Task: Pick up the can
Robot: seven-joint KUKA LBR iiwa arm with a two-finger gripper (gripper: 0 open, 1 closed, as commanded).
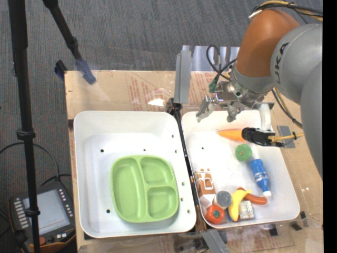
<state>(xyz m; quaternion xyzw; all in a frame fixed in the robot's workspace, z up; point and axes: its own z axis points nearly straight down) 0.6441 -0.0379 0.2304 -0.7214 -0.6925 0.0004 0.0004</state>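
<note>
Arm reaching in from the right, its grey body and orange band bent over the far edge of the right bin (290,194). The gripper (220,109) hangs at the bin's far rim, its two metal fingers spread apart with nothing between them. Black and green cables loop around the wrist just above it.

No readable writing shows; a small white carton (205,181) with orange marks on its face lies well below the gripper, against the bin's left wall, but the marks are too small to make out.

The can (224,199) sits far below the gripper, at the near end of the right bin, a short cylinder with a dull grey metal top. Touching its lower left is a round red tomato (215,214), and just to its right a curved yellow banana (236,203). Nearer the gripper, below and to its right, lie a tapered orange carrot (230,134), a round green ball (243,152) and a blue bottle (259,176) with a white cap.

Down and to the left of the gripper, the left bin (92,130) holds a smooth pale-green plastic tray (144,188) with three compartments.
</note>
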